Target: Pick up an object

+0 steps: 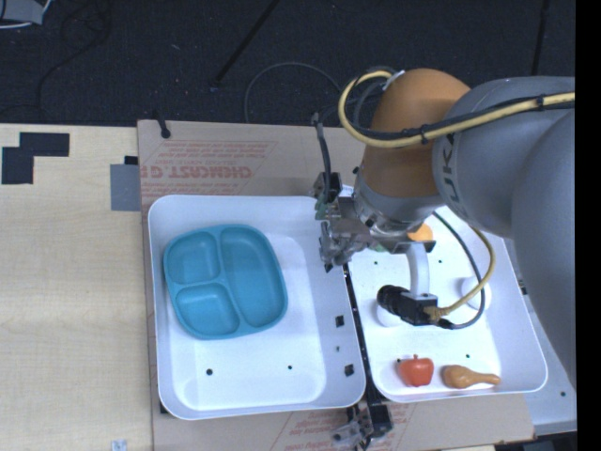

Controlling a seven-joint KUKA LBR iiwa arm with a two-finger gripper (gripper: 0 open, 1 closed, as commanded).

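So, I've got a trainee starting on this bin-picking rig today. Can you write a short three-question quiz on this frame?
1. True or false: the blue divided plate lies in the left bin.
2. Which lies nearer the right bin's front edge?
A. the orange piece beside the wrist
B. the red tomato-like toy
C. the blue plate
3. Fill in: beside the red toy lies a tan toy shaped like a ____.

Key: 1 true; 2 B; 3 chicken drumstick.
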